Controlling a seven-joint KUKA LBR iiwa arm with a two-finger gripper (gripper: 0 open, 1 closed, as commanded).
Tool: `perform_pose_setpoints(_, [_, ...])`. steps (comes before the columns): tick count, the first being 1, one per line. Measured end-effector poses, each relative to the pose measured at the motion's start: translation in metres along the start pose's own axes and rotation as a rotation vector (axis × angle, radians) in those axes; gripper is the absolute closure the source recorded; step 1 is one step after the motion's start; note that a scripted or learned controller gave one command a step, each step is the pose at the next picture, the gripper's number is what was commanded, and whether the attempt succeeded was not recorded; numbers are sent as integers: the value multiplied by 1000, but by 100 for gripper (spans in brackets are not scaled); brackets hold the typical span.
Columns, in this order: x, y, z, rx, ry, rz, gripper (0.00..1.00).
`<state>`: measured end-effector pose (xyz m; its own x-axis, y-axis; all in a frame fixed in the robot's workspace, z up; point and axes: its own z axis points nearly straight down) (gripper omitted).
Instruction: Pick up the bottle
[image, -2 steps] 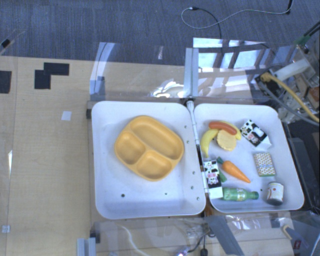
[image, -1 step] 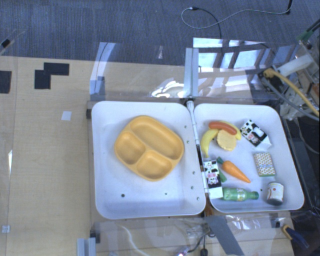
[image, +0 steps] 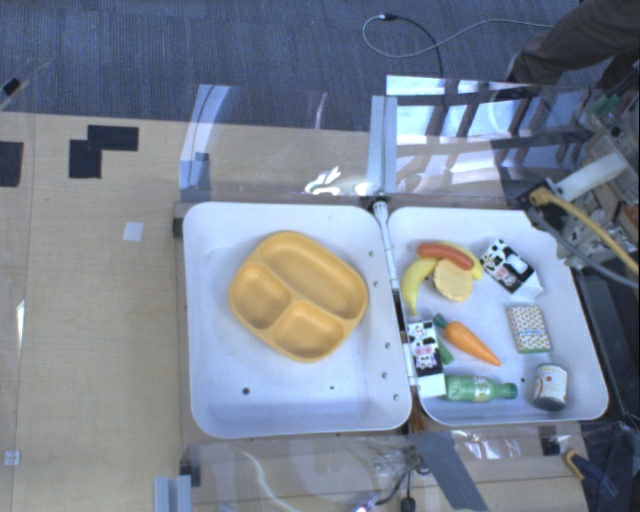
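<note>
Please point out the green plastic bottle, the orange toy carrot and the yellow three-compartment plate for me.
green plastic bottle (image: 478, 389), camera view, middle of its body, lying on its side.
orange toy carrot (image: 470, 343), camera view, middle of its orange body.
yellow three-compartment plate (image: 352, 272), camera view, its right rim.

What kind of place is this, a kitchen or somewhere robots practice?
Probably a robot lab, not a kitchen. Two white bins sit on a bench, one holding a yellow divided plate, the other toy food like a carrot and a green bottle. Cables trail across the carpet.
</note>
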<state>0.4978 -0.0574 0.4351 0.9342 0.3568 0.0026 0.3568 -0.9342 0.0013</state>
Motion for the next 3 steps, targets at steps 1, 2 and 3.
perform_pose_setpoints(1, [0,0,0,0,0,0,0])
perform_pose_setpoints(2, [23,68,0,-1,0,140,0])
perform_pose_setpoints(3, [-48,97,-1,-1,2,159,0])
